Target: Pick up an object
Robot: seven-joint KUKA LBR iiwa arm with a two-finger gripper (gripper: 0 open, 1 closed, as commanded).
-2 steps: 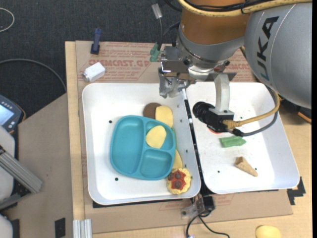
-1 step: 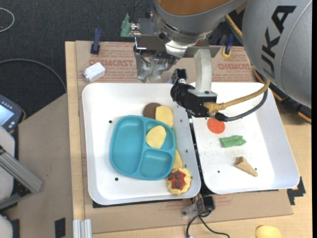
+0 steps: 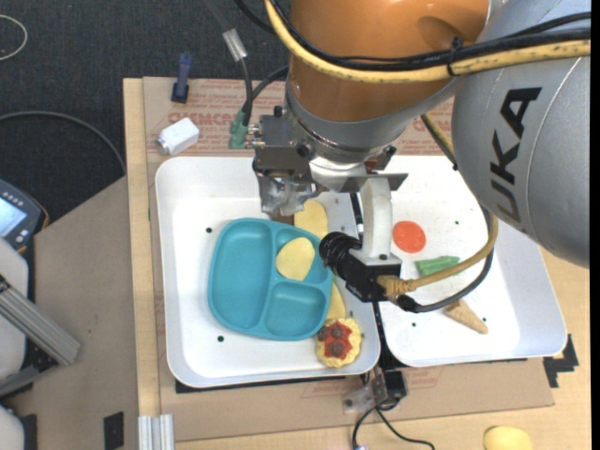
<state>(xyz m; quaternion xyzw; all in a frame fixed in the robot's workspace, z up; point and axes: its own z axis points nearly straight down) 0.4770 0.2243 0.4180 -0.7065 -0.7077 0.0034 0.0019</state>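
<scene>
A blue divided tray lies in the left bin, left of the frame's middle, with a pale yellow round piece resting in its upper right compartment. Just below the tray's lower right corner sits a small pizza-like toy with red bits, near the bin's lower right corner. A yellow flat piece shows just above the tray's right end, partly under the arm, and another strip of yellow runs along the tray's right edge.

The gripper hangs at the frame's centre, above the tray's upper edge; whether it is spread or closed cannot be told from this angle, and nothing can be seen held in it. The big orange and grey arm covers the upper right of the frame.

In the right bin lie an orange-red disc, a green piece below it, and a tan cone shape toward the lower right. Both bins rest on a cardboard-covered worktop.
</scene>
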